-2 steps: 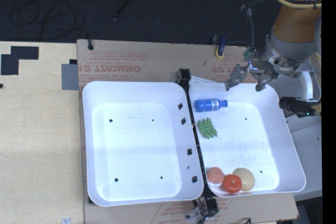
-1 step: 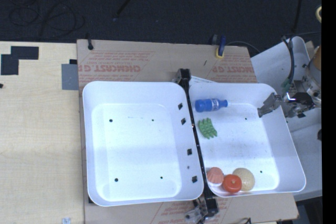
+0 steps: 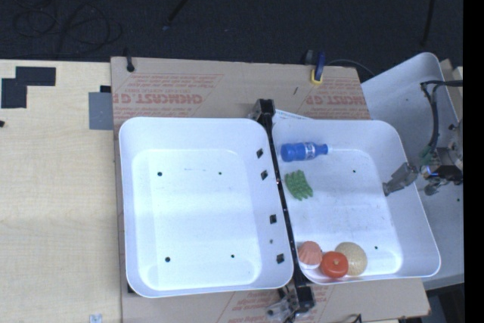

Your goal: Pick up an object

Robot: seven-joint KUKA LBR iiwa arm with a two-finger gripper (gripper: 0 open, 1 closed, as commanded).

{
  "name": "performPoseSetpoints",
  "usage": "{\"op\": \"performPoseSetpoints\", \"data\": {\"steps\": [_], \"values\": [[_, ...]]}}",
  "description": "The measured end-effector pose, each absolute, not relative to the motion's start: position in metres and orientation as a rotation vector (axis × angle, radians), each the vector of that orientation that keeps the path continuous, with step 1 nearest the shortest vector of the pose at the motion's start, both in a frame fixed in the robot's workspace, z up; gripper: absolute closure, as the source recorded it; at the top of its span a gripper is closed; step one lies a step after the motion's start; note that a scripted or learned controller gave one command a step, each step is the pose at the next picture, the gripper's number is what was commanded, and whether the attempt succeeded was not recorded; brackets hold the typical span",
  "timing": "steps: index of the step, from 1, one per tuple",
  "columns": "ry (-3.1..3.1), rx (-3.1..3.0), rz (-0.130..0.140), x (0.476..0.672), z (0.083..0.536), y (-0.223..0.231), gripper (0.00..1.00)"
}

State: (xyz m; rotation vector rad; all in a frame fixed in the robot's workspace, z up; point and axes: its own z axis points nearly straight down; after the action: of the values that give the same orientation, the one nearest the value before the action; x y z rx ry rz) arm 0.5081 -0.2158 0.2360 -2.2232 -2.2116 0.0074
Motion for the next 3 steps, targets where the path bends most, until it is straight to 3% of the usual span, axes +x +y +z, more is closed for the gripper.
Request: {"op": "performPoseSetpoints", "data": {"steps": [1,2,3], "values": [[-2.217,-2.221,0.002,0.511,0.248,-0.214,1.0],[-2.213,-2.215,0.007,0.473,0.167,-0.212,1.0],[-2.219,-2.21,0.003,0.474,0.102,-0.155,1.0]]}}
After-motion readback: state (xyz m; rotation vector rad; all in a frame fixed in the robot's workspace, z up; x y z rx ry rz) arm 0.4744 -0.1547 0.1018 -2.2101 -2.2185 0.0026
